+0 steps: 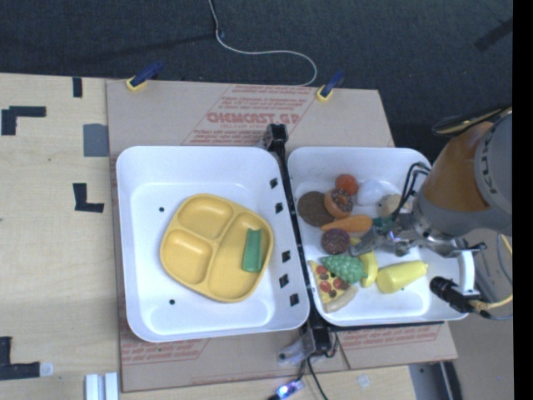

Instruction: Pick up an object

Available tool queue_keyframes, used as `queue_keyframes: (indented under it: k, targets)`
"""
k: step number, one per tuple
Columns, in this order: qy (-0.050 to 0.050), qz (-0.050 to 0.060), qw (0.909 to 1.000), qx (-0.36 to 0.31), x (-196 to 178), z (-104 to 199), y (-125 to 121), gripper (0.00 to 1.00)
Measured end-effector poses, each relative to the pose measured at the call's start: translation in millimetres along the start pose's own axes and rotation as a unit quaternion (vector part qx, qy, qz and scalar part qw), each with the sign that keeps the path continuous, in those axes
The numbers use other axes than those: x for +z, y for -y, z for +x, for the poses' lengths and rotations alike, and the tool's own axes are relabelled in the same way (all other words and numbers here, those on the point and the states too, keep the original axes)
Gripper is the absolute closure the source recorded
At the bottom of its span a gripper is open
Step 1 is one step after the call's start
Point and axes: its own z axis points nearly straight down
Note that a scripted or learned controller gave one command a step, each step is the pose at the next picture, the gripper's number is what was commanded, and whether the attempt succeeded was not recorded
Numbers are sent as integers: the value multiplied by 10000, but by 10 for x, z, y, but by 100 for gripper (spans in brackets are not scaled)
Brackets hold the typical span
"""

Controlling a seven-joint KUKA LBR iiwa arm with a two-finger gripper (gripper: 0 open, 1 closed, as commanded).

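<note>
My gripper (366,242) hangs low in the right bin (416,161) over the toy-food pile, the orange carrot (348,223) lying crosswise just up-left; jaw state I cannot tell.

Red "CHEMGEAR"-like lettering (upside down, too blurred to read surely) on the cardboard sheet (250,117) beneath the bins

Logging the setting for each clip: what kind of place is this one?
Most likely a robotics lab bench set up for bin picking. Two white bins sit side by side on cardboard clamped to the bench, toy food such as a pizza slice fills the right bin, and a cable trails across dark carpet.
</note>
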Motion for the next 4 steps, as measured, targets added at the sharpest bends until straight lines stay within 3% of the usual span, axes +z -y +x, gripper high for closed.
queue_keyframes:
  k: [1, 2, 4]
  targets:
    - [11, -34, 10000, 3, 5, 1, -4, 0]
    - [17, -36, 10000, 2, -98, -1, -4, 100]
    - [15, -55, 10000, -2, -1352, -41, 7, 100]
